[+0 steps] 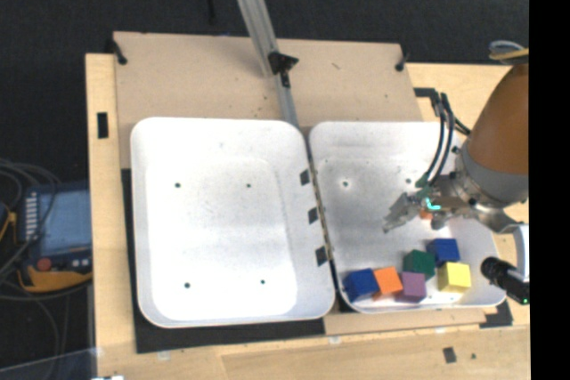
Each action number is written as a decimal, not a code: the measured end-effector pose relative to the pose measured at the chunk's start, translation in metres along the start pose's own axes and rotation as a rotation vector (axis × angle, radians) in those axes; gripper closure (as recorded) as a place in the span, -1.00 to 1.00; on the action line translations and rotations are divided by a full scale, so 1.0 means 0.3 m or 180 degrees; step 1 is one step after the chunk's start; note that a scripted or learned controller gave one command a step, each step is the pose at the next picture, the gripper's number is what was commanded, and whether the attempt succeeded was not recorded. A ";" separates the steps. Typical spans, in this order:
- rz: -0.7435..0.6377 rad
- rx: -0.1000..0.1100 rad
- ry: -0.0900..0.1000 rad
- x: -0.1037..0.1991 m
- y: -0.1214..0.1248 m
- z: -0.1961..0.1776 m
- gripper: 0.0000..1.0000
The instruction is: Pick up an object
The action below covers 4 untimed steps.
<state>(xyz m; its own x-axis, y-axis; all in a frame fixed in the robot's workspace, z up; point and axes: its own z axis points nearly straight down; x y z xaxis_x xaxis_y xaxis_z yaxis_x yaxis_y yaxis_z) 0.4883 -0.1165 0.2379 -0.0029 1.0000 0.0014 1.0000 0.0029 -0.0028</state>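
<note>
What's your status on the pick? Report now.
Claw low over right white bin, nothing seen gripped. Small coloured blocks clustered at bin's near edge: blue, orange, purple, green, yellow. No obstruction seen.

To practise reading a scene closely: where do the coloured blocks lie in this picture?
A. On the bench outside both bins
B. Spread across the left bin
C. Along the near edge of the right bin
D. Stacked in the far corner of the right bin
C: the blue block, orange block, purple block and yellow block sit by the near rim of the right bin.
</note>
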 end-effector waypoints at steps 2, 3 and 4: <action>0.0016 0.0007 -0.0007 -0.013 0.028 0.182 -1.00; 0.0018 0.0008 -0.0007 -0.008 0.049 0.382 -1.00; 0.0019 -0.0014 -0.0013 -0.015 0.052 0.469 -1.00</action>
<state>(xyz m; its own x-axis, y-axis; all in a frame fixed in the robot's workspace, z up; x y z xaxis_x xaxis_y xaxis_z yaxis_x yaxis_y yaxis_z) 0.5036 -0.1208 0.0972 0.0029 1.0000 -0.0026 1.0000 -0.0029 0.0017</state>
